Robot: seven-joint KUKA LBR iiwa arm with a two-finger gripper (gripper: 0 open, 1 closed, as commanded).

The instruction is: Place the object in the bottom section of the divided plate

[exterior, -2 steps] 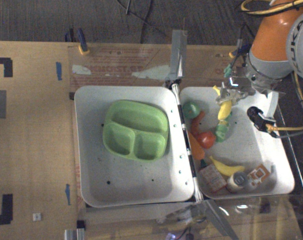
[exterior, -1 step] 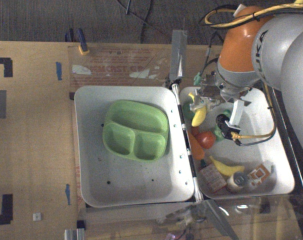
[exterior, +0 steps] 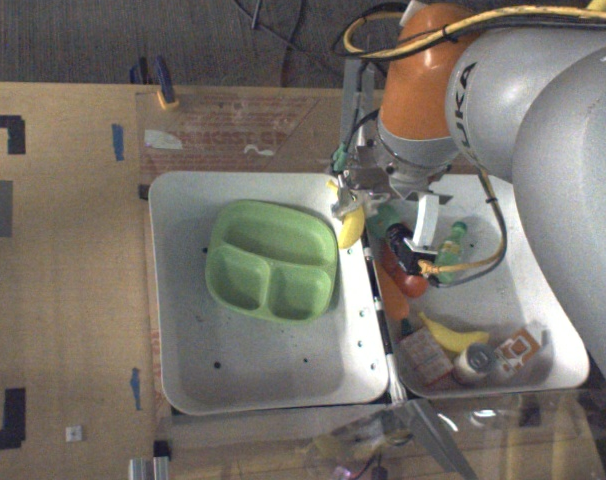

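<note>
A green divided plate [exterior: 273, 260] lies in the left white bin [exterior: 183, 348]; it has one wide section on its far side and two smaller ones on its near side. My gripper [exterior: 347, 206] hangs over the plate's right rim, by the wall between the two bins. It is shut on a small yellow object [exterior: 351, 227], which sticks out below the fingers just past the plate's right edge. The grey arm with its orange band [exterior: 433, 48] covers the upper part of the right bin.
The right bin [exterior: 543, 298] holds a red item [exterior: 411, 282], a green bottle [exterior: 453, 234], a banana [exterior: 449, 334], a small box [exterior: 425, 358], a can [exterior: 473, 364] and an orange-white packet [exterior: 519, 348]. Blue tape marks dot the wooden bench [exterior: 63, 268].
</note>
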